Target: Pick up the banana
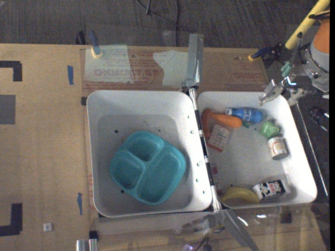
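Tan desk, right white bin (303, 190): the yellow banana (241, 195) lies crosswise at its near edge, diagonally opposite the tool (273, 90), whose spread I cannot tell.

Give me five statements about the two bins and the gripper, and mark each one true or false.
1. The banana lies at the near edge of the right bin, beside the milk carton. True.
2. The teal tray sits in the right bin. False: it is in the left bin.
3. The gripper holds the banana. False: it is at the right bin's far rim, well apart from the banana.
4. The carrot lies next to the blue bottle. True.
5. The banana rests on the teal tray. False: it lies on the right bin's floor.
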Motion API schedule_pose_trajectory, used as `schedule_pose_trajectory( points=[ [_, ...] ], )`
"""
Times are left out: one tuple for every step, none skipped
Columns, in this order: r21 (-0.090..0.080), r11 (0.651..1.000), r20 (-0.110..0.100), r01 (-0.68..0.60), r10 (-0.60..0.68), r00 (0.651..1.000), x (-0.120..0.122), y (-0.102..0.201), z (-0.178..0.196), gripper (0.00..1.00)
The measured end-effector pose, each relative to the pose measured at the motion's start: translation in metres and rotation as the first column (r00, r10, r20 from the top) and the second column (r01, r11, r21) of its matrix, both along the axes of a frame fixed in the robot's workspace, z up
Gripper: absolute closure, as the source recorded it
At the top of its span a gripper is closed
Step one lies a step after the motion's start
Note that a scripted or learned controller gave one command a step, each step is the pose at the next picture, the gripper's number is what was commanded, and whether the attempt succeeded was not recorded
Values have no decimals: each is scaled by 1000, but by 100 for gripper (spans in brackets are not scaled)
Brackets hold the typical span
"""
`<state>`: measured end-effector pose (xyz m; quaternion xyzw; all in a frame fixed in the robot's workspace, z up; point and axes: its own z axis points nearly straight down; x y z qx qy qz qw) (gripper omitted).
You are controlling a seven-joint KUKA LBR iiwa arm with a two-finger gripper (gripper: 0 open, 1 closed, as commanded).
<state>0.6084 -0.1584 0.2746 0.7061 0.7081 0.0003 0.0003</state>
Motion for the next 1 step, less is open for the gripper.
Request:
schedule_pose_trajectory(
  points=[
    [0, 987, 0, -163, 163, 987, -53, 1, -98, 0]
  ],
)
